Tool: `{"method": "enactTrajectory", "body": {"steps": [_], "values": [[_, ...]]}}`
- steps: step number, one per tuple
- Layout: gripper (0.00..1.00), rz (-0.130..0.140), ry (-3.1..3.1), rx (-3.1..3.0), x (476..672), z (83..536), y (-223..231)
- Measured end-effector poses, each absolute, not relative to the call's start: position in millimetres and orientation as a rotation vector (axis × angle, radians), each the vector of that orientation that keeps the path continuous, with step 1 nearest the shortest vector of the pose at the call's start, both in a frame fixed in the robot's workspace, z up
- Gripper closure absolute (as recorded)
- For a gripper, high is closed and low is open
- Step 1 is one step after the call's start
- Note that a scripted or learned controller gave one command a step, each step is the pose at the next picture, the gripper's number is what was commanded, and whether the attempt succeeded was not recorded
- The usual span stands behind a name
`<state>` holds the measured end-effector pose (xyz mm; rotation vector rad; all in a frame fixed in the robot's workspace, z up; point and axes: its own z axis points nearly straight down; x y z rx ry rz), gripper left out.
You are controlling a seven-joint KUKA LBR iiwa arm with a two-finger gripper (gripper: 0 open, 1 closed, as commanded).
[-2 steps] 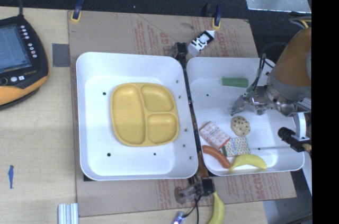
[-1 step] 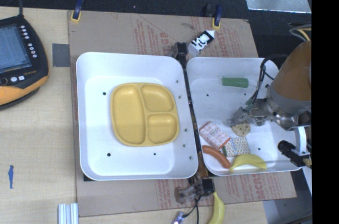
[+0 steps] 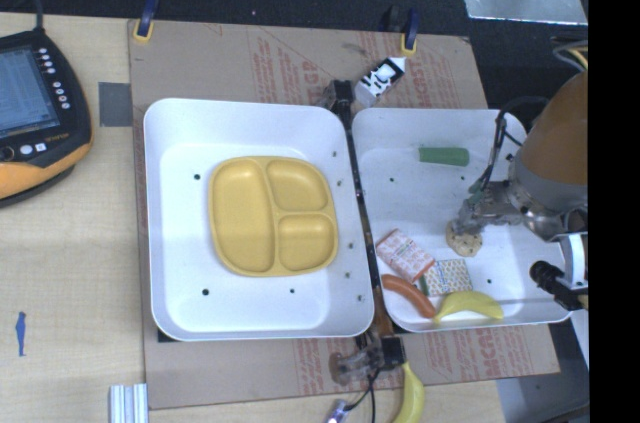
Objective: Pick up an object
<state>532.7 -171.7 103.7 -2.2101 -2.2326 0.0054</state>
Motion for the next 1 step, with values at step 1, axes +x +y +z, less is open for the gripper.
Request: {"method": "enactTrajectory", "body": {"steps": [1], "values": [[0.00,0.005,-2.232,-2.211,532.6,103.7,-171.6]]}}
